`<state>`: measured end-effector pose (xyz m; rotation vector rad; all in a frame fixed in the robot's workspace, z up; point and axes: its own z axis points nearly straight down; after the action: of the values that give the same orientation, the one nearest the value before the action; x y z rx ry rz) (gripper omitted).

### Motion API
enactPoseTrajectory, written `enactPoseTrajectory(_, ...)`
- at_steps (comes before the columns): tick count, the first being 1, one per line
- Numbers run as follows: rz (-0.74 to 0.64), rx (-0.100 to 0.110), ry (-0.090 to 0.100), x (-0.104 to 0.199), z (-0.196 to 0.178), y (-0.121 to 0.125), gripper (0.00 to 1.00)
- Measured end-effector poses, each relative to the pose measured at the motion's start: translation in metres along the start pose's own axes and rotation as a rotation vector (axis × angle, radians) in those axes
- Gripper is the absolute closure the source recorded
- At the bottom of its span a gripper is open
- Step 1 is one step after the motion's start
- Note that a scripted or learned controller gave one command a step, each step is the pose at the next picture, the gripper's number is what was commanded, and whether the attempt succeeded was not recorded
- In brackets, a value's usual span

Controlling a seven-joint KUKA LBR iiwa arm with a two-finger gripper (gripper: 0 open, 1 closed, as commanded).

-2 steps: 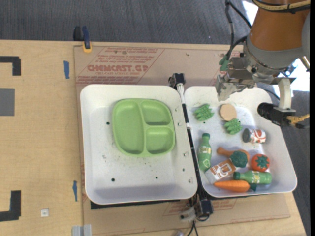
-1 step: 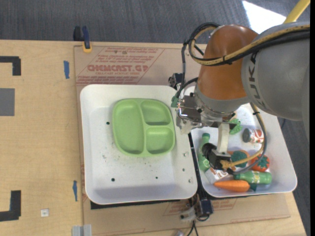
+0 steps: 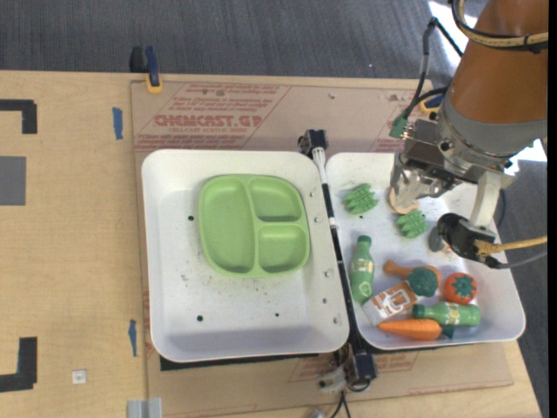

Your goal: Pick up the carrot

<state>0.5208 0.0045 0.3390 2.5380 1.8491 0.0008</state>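
Note:
The carrot (image 3: pixel 407 328) is orange with a green top and lies flat at the near edge of the right bin (image 3: pixel 509 299), just in front of a lying green bottle (image 3: pixel 454 316). My gripper (image 3: pixel 411 192) hangs over the far part of that bin, well behind the carrot. A tan, rounded item (image 3: pixel 401 204) shows just under the gripper, and I cannot tell whether the two touch. The wrist hides much of the bin's far right corner.
Two leafy green pieces (image 3: pixel 359 199) (image 3: pixel 412 225), an upright green bottle (image 3: pixel 362 268), a drumstick (image 3: pixel 399 269), broccoli (image 3: pixel 424 280), a tomato (image 3: pixel 460 287) and a small box (image 3: pixel 392 300) crowd the right bin. The left bin (image 3: pixel 174 303) holds a green divided plate (image 3: pixel 254 225).

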Motion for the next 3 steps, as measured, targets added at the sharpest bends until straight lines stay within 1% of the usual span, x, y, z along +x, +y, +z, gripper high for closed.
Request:
enactPoseTrajectory(1, 0.007, 0.003, -0.001, -0.088, 0.043, 0.019, 1.0)
enactPoseTrajectory(2, 0.036, 0.006, 0.0, 0.006, 0.115, -0.04, 1.0)
enactPoseTrajectory(3, -0.177, -0.001, 0.0, -0.099, 0.085, 0.027, 1.0)
